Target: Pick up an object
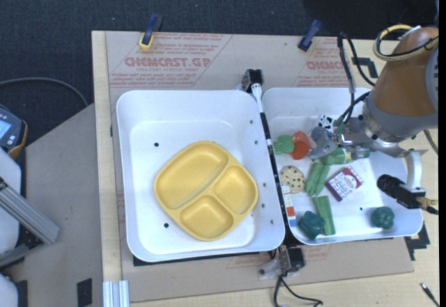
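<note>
Two shallow white bins sit side by side on the bench, clamped at the far edge. The left bin holds a yellow divided tray with three compartments. The right bin holds the loose objects, so any pick must be made there.

The arm enters from the right, and its gripper sits low over the far-middle part of the right bin, among the objects. The metal finger assembly blends with the items beneath it; jaw opening cannot be determined, and no object is visibly clamped. Treat the pick as not yet confirmed.

Candidate objects lie clustered because the bin is small and its walls keep them together:
- An orange-red rounded item, just left of the gripper, touching a green leafy piece on its left.
- A long green pod-shaped item, lying at a slant just near of the gripper.
- A round chocolate-chip cookie, flat, beside the bin's left wall.
- A small red-and-white packet, flat, right of the pod.
- A dark green lump at the near-left corner.
- A dark green rounded piece, near the near-right corner and well apart from the others.

Judgement: the orange-red item or the pod is the likeliest target, being closest to the gripper. Crowding raises the risk of a glancing or double contact.
</note>
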You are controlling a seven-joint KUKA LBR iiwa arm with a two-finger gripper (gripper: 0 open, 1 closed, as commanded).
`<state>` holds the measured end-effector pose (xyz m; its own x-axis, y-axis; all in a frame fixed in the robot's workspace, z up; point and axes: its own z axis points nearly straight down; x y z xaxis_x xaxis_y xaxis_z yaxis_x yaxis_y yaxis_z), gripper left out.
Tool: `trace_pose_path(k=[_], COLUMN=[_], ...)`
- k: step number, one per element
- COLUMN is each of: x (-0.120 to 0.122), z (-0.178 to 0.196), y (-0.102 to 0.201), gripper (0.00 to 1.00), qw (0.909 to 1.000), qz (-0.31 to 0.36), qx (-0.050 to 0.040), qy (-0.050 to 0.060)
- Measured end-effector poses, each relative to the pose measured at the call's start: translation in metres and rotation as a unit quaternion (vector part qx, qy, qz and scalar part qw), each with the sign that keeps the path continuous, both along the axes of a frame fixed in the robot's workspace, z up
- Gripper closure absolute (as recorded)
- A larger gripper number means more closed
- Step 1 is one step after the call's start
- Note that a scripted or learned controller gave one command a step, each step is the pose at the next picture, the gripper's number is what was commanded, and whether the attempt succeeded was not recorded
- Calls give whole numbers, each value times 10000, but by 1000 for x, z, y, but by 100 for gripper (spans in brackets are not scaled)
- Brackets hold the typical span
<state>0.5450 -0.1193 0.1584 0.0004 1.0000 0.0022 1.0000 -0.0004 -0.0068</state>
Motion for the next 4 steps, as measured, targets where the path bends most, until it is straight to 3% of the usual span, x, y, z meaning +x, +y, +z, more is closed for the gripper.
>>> trace_pose_path(k=[1,2,3,4], x=[0,2,1,-1], z=[-61,-73,-63,-16], y=[-7,-6,-7,-16], gripper=[0,0,100,100], qw=[10000,10000,10000,10000], qz=[-3,5,-5,-7], qx=[1,-6,-12,-23], qy=[8,-42,-39,-59])
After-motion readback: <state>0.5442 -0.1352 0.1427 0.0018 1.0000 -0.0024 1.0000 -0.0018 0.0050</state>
